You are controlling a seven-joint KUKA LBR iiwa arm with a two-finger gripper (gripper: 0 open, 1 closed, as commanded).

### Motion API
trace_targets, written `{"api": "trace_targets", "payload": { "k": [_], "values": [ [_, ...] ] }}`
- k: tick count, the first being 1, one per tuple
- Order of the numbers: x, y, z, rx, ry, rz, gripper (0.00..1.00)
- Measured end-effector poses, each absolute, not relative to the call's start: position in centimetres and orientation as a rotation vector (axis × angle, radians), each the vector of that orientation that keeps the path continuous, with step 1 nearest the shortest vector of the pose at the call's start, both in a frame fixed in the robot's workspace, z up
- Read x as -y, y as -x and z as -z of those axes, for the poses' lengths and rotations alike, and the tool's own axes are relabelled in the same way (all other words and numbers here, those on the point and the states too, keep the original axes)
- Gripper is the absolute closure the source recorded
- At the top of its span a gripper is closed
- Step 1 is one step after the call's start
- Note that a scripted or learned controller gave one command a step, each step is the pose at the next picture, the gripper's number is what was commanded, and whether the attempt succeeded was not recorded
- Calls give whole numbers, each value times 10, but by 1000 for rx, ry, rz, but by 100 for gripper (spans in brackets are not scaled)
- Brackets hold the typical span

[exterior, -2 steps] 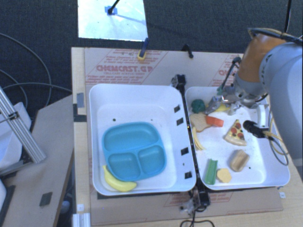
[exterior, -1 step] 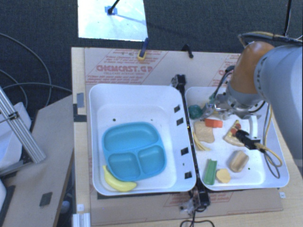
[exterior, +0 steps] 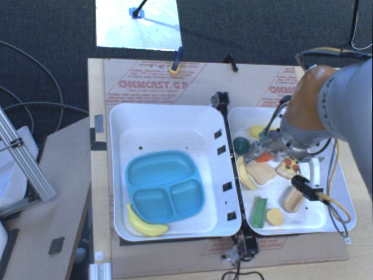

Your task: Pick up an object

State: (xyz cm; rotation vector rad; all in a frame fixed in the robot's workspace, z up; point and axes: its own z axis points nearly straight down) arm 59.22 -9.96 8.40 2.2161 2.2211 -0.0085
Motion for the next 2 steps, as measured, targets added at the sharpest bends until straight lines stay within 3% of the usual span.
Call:
{"api": "trace_targets", "payload": {
  "k": [1, 2],
  "values": [
    [89, -595, -90, -2244, -2205, 3, 100],
    [20, -662, -189, -2238, -2194, -15, 100]
  ]
}}
